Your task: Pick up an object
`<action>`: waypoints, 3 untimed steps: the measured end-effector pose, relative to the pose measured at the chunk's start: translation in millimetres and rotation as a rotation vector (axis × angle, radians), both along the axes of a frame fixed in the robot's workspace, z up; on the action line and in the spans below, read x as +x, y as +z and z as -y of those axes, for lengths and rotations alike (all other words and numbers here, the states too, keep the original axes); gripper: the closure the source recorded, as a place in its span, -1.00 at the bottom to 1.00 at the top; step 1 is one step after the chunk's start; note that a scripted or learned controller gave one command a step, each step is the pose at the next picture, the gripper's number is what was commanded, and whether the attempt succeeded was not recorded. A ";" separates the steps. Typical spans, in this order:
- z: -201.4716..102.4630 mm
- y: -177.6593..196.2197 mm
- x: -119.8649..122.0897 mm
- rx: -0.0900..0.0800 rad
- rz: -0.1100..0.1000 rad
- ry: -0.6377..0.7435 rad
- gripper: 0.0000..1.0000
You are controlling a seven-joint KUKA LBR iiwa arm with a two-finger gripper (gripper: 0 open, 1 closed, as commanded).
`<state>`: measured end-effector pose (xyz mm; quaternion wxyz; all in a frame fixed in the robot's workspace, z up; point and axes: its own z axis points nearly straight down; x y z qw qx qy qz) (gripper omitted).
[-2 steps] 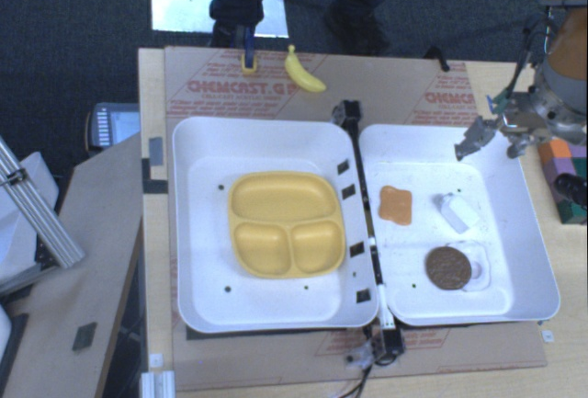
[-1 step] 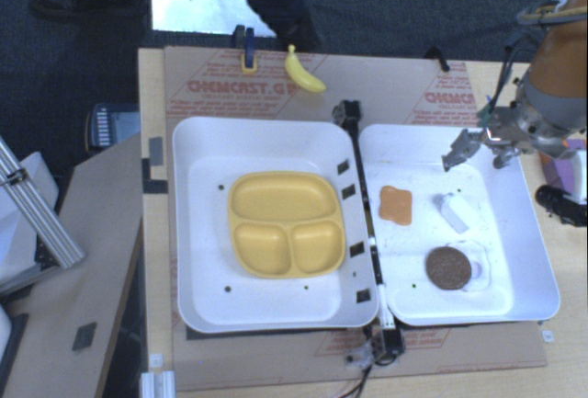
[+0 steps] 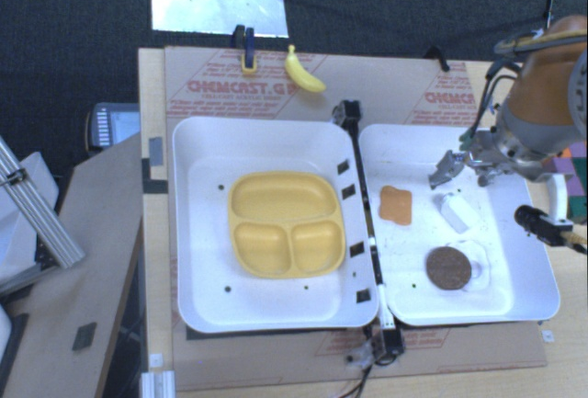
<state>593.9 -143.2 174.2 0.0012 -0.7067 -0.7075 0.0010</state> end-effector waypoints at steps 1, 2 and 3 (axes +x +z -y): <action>-7.9 -52.3 -7.6 0.001 0.000 0.000 -1.00; -6.8 -38.2 -5.6 -0.002 0.007 0.001 1.00; -9.5 5.6 -6.3 -0.001 0.008 0.002 1.00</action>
